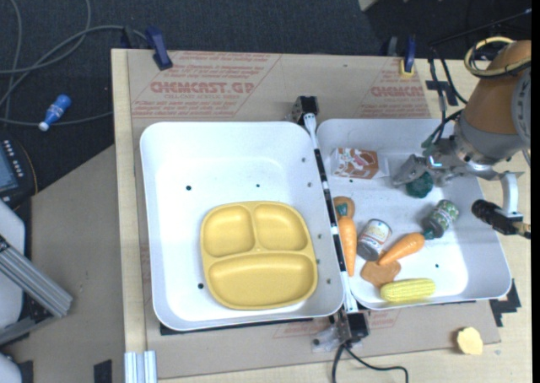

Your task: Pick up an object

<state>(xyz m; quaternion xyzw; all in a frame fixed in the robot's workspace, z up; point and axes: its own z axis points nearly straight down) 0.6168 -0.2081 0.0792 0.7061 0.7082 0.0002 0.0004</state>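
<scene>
Left bin [169, 153] holds 1 yellow tray [257, 253]; right bin [485, 276]: 2 carrots [347, 242], corn [407, 289]; gripper [415, 172] grip unclear.

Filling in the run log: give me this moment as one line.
gripper: low in right bin, above teal object | grasp: unconfirmed | left bin: yellow divided plate

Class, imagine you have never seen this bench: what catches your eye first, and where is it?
The yellow divided plate dominates the left bin. In the right bin lies a cluster of toy food: two carrots, a corn cob and a small can. The grey arm's gripper hangs over that bin's far side, near a dark green object.
</scene>
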